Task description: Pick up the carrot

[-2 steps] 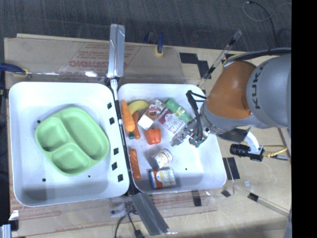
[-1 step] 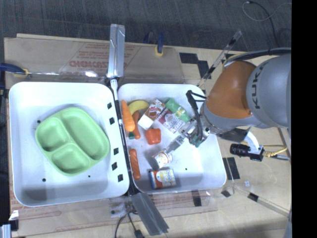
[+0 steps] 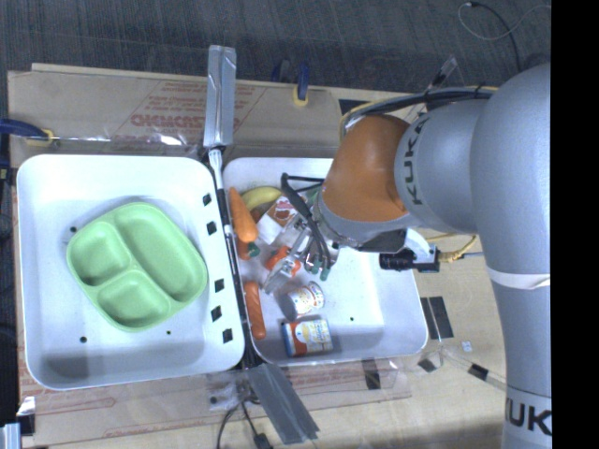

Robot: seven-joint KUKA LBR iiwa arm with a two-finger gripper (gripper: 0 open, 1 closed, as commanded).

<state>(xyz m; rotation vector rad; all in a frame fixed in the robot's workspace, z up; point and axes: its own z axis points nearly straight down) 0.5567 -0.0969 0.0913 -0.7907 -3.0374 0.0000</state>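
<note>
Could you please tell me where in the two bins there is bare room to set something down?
Left white bin: bare floor all around the green three-compartment plate, widest along the near wall. Right white bin: a bare patch at its near right corner, right of the two tins. Its left half is crowded: orange carrot, yellow banana, the gripper.

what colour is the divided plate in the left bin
Light green. The divided plate shows plainly in the camera view, lying in the left bin.

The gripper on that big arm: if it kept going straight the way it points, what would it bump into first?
Probably the small orange item just below the gripper, amid the clutter in the right bin. The carrot lies further left. Depth is unclear.
</note>
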